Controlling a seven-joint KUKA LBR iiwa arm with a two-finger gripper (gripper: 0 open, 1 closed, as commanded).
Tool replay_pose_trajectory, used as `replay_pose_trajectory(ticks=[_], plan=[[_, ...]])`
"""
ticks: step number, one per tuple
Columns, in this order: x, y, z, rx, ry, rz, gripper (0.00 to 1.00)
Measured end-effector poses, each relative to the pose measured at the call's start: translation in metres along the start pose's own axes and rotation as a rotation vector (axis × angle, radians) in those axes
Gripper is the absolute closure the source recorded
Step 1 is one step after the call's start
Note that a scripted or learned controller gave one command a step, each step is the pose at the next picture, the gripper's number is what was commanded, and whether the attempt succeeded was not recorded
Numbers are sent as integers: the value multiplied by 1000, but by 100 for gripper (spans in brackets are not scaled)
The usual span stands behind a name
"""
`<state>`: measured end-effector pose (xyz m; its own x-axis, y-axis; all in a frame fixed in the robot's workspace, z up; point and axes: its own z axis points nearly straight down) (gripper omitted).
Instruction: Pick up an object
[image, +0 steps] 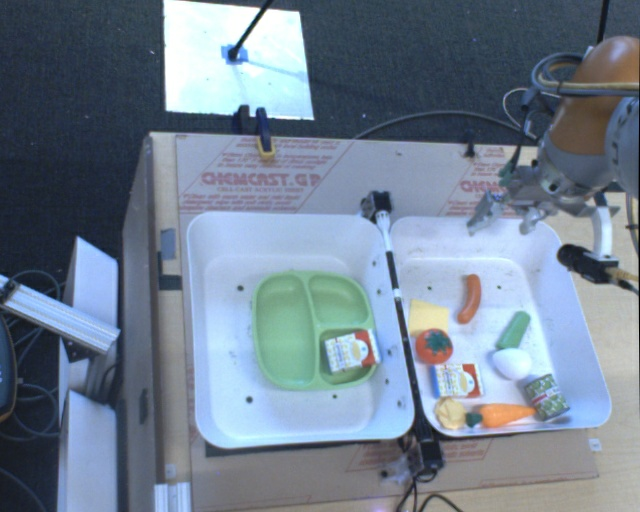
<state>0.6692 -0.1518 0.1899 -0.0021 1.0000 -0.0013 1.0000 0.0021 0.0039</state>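
Above the far edge of the right bin (575, 300), in the camera view, the gripper (510, 215) hangs with its jaws spread and nothing between them. The objects lie nearer the camera, apart from the jaws: a sausage (469, 298) closest, then a cheese slice (428, 317), a tomato (434, 346), a green piece (513, 329), an egg (512, 363), a small carton (457, 380), a carrot (503, 414) and a can (546, 396). In the left bin (215, 300), a green divided plate (290, 325) bears a second carton (349, 352).
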Motion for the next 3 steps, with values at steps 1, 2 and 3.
replay_pose_trajectory(ticks=[1,2,3], plan=[[-31,-1,106,4,1,1,0],[5,0,105,1,1,-2,0],[14,-1,105,2,1,-2,0]])
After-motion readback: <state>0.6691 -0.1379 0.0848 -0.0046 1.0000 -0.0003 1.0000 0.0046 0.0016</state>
